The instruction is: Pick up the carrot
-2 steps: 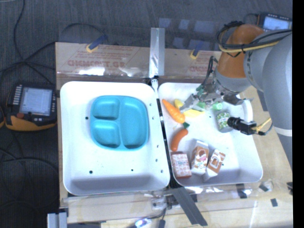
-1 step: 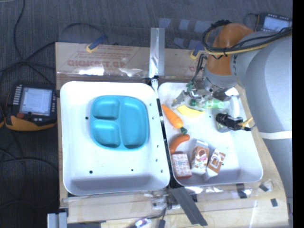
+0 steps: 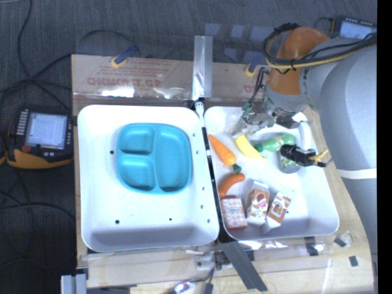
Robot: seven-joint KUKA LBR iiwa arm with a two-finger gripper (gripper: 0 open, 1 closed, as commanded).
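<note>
- Dark carpet and loose cables ring our tabletop [image 3: 98, 72], with a teach pendant [image 3: 43, 133] lying out at nine o'clock.
- We've got two white bins side by side; the left bin [image 3: 98, 219] carries a blue divided tray [image 3: 154, 158], sitting quietly.
- Over in the right bin [image 3: 318, 213], things are crowded: a yellow piece [image 3: 248, 146], a green piece [image 3: 274, 144], a reddish-orange piece [image 3: 231, 182], and three small cartons [image 3: 257, 206] lined up toward six o'clock.
- And the carrot [image 3: 222, 149]? It lies at a slant right against the bin's nine o'clock wall, just beside the divider, touching nothing of ours.
- Our claw [image 3: 254, 118] hangs at the bin's twelve o'clock corner, above the yellow piece and off to the carrot's two o'clock.
- Released or clenched? We cannot tell from this angle, and we see nothing gripped.
- So by our reckoning the task is barely begun: the approach is under way, the carrot is not yet lifted.
- What's left, we'd judge: shift toward eight o'clock, line up with the carrot's slant, descend, close, raise.
</note>
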